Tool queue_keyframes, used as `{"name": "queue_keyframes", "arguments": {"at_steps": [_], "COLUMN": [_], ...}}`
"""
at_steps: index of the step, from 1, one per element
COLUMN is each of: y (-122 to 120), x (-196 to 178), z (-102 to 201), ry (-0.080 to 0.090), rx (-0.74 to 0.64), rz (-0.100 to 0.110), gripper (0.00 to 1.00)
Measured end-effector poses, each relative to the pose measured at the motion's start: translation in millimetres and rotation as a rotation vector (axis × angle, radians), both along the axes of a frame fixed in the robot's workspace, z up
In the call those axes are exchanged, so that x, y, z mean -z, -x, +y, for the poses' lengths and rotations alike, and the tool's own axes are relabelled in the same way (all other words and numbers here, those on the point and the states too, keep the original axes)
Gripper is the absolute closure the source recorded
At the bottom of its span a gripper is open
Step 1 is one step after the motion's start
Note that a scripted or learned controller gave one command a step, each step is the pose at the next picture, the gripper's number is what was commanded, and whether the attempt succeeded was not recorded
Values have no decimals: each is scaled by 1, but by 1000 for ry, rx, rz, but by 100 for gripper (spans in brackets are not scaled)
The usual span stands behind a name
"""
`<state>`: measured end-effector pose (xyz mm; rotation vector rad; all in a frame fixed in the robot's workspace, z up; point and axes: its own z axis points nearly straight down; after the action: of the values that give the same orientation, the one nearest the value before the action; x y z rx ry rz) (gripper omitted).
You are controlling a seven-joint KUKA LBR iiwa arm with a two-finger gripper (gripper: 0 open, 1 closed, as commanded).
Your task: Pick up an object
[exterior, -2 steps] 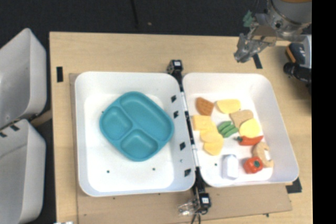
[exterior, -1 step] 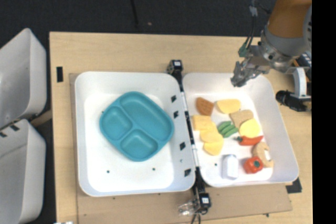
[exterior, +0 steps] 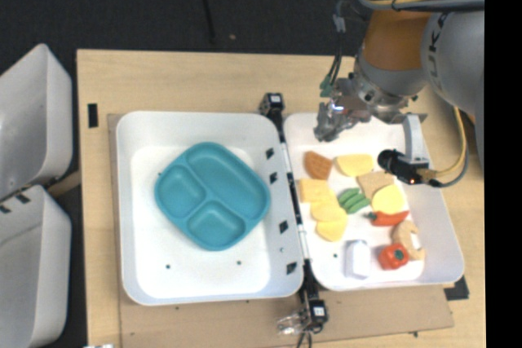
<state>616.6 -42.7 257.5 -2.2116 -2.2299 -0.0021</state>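
Camera view from above gives me two white bins on the bench. I count one item in the left bin (exterior: 130, 257): a teal plate (exterior: 213, 194) with three compartments, lying flat near the bin's middle.

In the right bin (exterior: 444, 240) I count roughly a dozen small toy foods packed together. At the far side of the cluster sits an orange-brown wedge (exterior: 319, 165) and next to it a pale yellow piece (exterior: 354, 165). Along the bin's left wall I see three yellow pieces (exterior: 322, 210) in a column, touching one another. A green pod-like piece (exterior: 352, 200) lies in the middle, beside a tan slice (exterior: 375, 182) and a bright yellow piece (exterior: 390, 198). An orange-red strip (exterior: 389, 218) lies just under that. Towards the near edge I see a white block (exterior: 356, 259), a red tomato-like piece (exterior: 393, 257) and a tan and white piece (exterior: 406, 236) touching the tomato. I can read no label or writing on any of them.

My gripper (exterior: 329, 126) hangs at the right bin's far left corner, above the bin floor and just beyond the orange-brown wedge. Its tips blur into the white, so I cannot tell how the claw stands, and I see no toy in it. A black fitting (exterior: 401, 164) with a cable sits over the far right part of the cluster.
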Motion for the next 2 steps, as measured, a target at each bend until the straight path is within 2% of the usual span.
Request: {"name": "queue_keyframes", "arguments": {"at_steps": [1,2], "y": [8,19], "x": [1,-44], "z": [51,169], "ry": [2,-2], "rx": [3,-4], "rz": [1,-5], "gripper": [100,100]}}
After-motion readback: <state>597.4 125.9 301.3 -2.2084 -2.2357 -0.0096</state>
